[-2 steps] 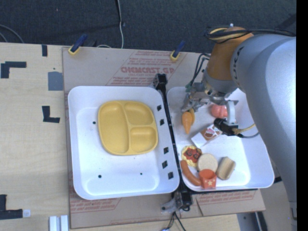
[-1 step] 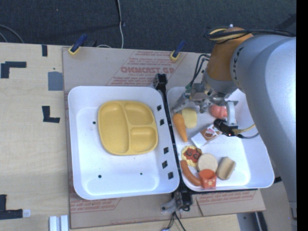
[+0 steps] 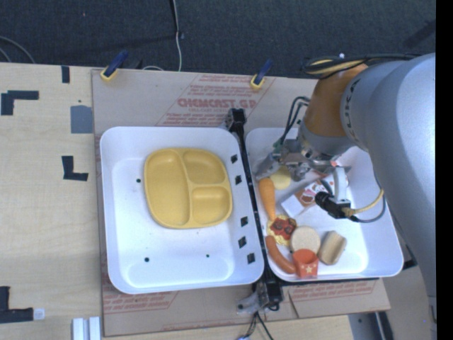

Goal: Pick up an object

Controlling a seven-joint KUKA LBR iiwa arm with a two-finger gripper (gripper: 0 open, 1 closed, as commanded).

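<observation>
The right bin (image 3: 375, 261) holds a heap of toy food. An orange carrot (image 3: 266, 197) lies along its left wall, with a pale yellow piece (image 3: 281, 181) beside it. Lower down are a red and yellow pizza slice (image 3: 283, 227), a round bun (image 3: 306, 239), a tan bread roll (image 3: 331, 247), a sausage (image 3: 280, 258) and a red cube (image 3: 306, 265). My gripper (image 3: 283, 165) is low over the bin's upper left part, just above the pale yellow piece and the carrot's top end. Its tips are hidden among cables and the wrist.
The left bin (image 3: 120, 253) carries a yellow divided plate (image 3: 189, 187). A black divider with clips (image 3: 244, 190) runs between the bins. A white and red packet (image 3: 303, 197) lies under the wrist. The big grey arm (image 3: 403, 140) covers the right bin's far right side.
</observation>
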